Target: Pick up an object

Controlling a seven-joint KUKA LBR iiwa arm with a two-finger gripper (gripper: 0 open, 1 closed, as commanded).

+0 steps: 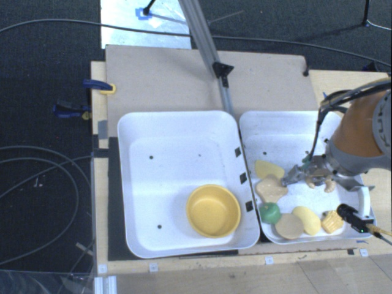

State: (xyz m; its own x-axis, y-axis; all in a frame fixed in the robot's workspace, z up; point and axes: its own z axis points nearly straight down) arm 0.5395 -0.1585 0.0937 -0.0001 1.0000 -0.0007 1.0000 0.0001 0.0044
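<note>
The grey arm with its orange band (361, 130) comes in from the right edge and bends down over the right bin (278, 127), its wrist low above the bin's middle. The end effector (300, 173) points leftward and slightly down, its metal tip just beside the pale yellow piece (268, 168) that lies near the bin's left wall. Whether its fingers are spread or pressed together cannot be told from this slanted view, and nothing is visibly pinched between them. A small tan item (329, 184) lies under the wrist, partly hidden.

The things to pick lie grouped in the lower half of the right bin. Below the pale yellow piece is a cream, irregular piece (271, 190), touching it. Further down sits a green round object (269, 212) against the left wall, then a tan oval (289, 226), a yellow lemon-shaped object (306, 219) touching it, and a yellow ridged item (331, 222) near the lower right corner.

The left bin (153, 139) holds a yellow bowl (212, 210), upright, near its lower right corner. Both bins rest side by side on the brown worktop (171, 78).
</note>
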